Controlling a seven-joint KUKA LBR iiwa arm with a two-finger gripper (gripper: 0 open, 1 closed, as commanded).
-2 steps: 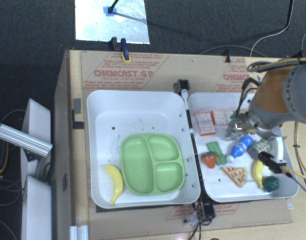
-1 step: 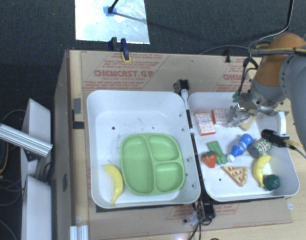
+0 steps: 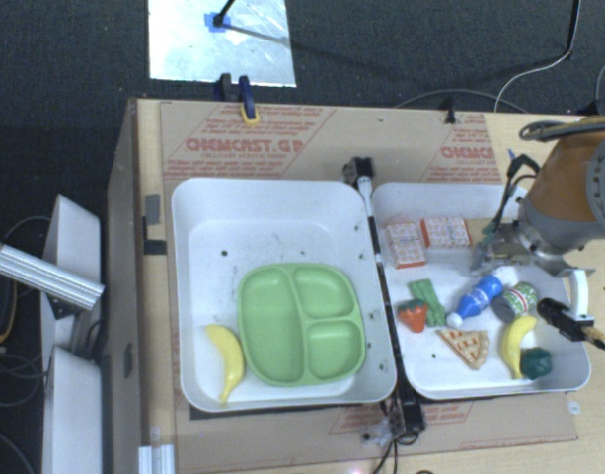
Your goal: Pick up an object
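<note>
The gripper [image 3: 491, 255] hangs near the right bin's [image 3: 420, 201] right edge, just above the blue bottle [image 3: 477, 297]; toys crowd its front half. Bench board reads "CHEMCAST".

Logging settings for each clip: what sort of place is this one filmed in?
Likely a robotics lab bench, not a home: two shallow white bins of toy food, like a plastic banana and pizza slice, sit on a protective board, with loose cables and a grey robot arm reaching in.

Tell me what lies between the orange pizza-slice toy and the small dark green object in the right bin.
In the camera view, a yellow toy banana lies between the pizza slice and the dark green object.
</note>
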